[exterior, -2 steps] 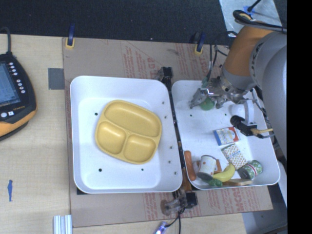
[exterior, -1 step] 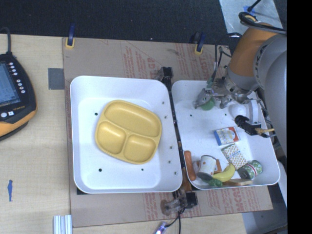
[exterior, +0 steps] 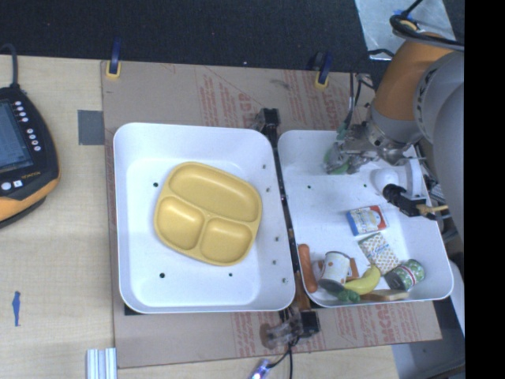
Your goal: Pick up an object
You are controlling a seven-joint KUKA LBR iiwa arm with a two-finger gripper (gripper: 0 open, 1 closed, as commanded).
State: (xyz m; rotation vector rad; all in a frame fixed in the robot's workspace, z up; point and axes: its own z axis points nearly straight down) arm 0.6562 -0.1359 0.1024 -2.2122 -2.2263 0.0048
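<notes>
Barely begun: gripper (exterior: 345, 158) low at right bin's (exterior: 442, 290) far corner, grip unreadable, nothing visibly held, banana (exterior: 364, 281) and cup (exterior: 335, 265) untouched.

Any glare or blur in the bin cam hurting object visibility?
Camera view: even lighting, soft shadows; the white right bin is bright but not blown out; the gripper area looks blurred; the small items around the banana are crowded and hard to separate.

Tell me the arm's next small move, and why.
Probably swing the gripper toward the near end of the right bin before descending. It sits at the far corner over bare floor, while the packet, cup and banana lie clustered at the near end.
</notes>
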